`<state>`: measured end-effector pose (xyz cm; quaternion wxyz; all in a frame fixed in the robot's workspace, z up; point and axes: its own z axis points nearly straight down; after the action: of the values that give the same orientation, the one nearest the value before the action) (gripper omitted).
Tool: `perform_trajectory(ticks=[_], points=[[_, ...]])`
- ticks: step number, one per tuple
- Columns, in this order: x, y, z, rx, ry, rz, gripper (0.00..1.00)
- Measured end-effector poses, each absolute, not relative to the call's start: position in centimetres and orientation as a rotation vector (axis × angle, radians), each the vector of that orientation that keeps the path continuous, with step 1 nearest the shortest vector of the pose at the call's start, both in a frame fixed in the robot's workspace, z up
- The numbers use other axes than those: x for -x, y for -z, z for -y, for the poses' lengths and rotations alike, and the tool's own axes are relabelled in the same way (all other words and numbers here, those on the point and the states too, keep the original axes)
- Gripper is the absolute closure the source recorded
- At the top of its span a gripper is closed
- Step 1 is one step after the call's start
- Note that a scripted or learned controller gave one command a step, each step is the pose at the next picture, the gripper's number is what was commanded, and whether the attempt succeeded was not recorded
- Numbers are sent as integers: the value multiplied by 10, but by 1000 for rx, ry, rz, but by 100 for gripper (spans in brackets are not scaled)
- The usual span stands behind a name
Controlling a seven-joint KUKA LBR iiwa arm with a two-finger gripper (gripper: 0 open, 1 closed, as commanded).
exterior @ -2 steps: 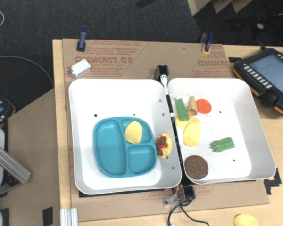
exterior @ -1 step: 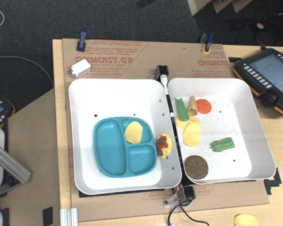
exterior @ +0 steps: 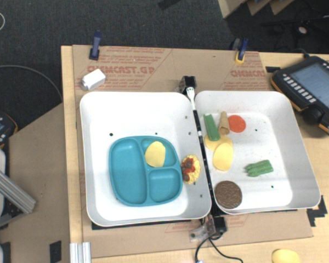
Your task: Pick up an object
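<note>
You have a yellow lemon-like piece [exterior: 155, 154] lying in the teal tray [exterior: 126, 171], left bin [exterior: 98, 114]; whether the gripper is open or closed, you cannot tell.

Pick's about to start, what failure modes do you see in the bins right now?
1. Right bin: green stick, tan piece, orange disc and yellow piece are clustered, so a grasp may catch two.
2. Brown disc lies flat near the wall, hard to pinch.
3. Small multicoloured item hugs the teal tray, so a collision is likely.

Red print on the cardboard sheet [exterior: 153, 64] reads roughly "CHEMCAST G.P."
</note>
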<state>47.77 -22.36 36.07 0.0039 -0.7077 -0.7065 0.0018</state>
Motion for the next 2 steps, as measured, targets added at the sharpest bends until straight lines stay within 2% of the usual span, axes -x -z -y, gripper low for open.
perform_trajectory(ticks=[1,2], points=[[-480,-497,223,2233,10,2236,100],[-479,-397,195,2213,-6,2218,100]])
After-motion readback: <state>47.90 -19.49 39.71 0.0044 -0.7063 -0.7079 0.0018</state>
